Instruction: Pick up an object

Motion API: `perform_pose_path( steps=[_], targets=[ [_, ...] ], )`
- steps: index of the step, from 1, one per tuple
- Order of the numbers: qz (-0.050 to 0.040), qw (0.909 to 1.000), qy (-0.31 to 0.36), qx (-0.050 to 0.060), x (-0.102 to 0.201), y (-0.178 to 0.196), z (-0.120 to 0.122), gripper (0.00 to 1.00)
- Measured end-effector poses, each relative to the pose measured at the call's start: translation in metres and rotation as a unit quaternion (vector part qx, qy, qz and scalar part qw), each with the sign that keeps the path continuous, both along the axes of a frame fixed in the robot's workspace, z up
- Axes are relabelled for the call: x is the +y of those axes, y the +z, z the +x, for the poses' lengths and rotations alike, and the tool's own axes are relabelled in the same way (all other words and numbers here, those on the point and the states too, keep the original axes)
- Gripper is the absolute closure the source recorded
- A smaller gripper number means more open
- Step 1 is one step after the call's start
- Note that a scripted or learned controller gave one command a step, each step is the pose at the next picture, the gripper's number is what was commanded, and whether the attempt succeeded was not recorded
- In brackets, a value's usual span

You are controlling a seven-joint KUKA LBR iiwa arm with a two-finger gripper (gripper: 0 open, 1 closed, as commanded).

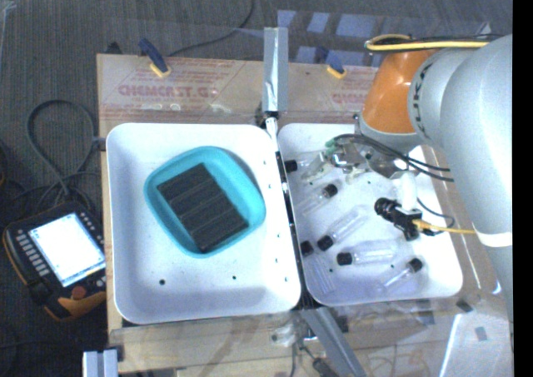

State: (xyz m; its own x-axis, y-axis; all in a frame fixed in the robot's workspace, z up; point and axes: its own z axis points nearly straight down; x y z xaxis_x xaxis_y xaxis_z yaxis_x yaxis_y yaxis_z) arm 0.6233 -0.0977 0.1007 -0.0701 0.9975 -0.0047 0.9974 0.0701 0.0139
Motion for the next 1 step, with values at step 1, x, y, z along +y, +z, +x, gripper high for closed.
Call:
perform_pose_path(
  steps=[1],
  targets=[
    [0.0013, 1.0000, -0.002, 0.008, -0.0635, 0.0265, -0.0330, 0.00]
  ],
)
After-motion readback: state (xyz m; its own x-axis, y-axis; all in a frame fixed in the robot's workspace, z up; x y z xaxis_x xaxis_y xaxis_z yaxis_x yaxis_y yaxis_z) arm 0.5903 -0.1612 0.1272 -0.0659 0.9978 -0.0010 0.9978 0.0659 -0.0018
